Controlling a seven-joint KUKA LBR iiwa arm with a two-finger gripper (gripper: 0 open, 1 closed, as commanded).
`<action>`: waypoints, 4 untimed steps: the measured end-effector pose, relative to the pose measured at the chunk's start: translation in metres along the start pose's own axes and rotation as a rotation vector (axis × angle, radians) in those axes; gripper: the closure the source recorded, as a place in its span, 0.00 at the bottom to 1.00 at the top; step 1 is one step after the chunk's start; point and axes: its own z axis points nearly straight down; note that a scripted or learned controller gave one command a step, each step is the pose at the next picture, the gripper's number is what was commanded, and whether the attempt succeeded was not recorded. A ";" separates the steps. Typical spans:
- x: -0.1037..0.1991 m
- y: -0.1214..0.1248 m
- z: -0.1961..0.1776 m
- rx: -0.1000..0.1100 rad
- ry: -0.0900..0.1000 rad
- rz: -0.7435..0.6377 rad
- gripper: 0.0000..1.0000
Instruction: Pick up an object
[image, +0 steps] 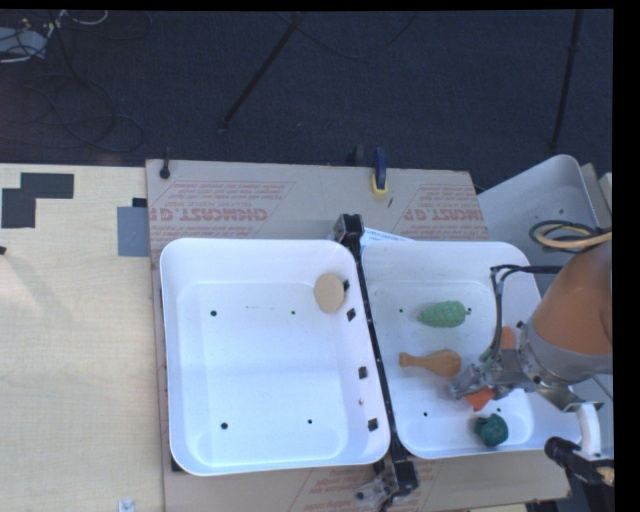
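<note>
1. We judge the pick not yet done: nothing shows lifted. The end effector (478, 383) sits low in the right bin (420, 440), over a small orange-red object (481, 399) directly beneath it; we cannot tell if it is gripping.
2. Likely target: that orange-red object, mostly hidden, so axis unreadable.
3. Just left of the end effector lies a tan drumstick-shaped toy (432, 362); long axis roughly left-right, narrow end pointing away from it.
4. Left to do: close, lift clear.
</note>
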 end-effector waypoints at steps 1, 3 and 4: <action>-0.001 -0.001 -0.009 0.001 0.000 0.007 1.00; -0.003 -0.002 -0.028 0.004 0.001 0.020 1.00; -0.004 -0.002 -0.037 0.005 0.001 0.022 1.00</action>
